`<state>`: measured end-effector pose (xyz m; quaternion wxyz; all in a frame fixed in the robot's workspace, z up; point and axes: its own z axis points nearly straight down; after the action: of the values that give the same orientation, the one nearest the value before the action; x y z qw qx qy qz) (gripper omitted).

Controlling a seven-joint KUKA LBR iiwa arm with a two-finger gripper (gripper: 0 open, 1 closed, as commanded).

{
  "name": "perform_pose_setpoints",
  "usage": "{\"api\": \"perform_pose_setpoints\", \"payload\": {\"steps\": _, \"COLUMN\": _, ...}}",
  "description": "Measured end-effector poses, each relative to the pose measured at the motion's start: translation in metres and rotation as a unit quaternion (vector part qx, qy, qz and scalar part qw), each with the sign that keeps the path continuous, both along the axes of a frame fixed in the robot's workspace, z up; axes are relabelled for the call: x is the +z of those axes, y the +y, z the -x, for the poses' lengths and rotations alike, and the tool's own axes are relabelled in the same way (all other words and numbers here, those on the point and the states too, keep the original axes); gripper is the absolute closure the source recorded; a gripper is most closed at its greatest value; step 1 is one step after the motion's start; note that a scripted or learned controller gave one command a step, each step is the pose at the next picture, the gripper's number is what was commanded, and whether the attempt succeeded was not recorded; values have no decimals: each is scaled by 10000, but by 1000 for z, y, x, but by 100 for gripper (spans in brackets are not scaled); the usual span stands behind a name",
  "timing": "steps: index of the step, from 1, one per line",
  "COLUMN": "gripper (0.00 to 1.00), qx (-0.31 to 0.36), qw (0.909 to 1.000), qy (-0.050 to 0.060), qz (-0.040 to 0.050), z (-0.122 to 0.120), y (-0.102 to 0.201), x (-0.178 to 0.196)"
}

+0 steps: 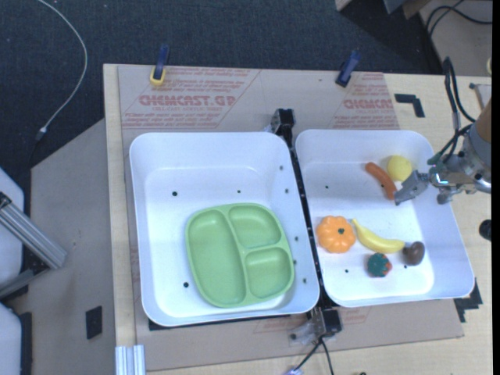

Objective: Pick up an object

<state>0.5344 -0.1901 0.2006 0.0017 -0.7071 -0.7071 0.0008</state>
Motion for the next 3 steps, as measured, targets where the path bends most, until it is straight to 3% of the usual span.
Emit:
{"api": "perform_pose_setpoints", "payload": {"steps": 2, "gripper": 0, "qx": 0, "qw": 10000, "qy": 16, "qz": -6, "z": -3, "y": -3, "x": -115}}
{"api": "perform_pose_setpoints", "payload": {"steps": 3, "gripper": 100, "qx": -1, "qw": 10000, "qy": -23, "qz": 9, "z": -5, "y": -3, "x": -102}}
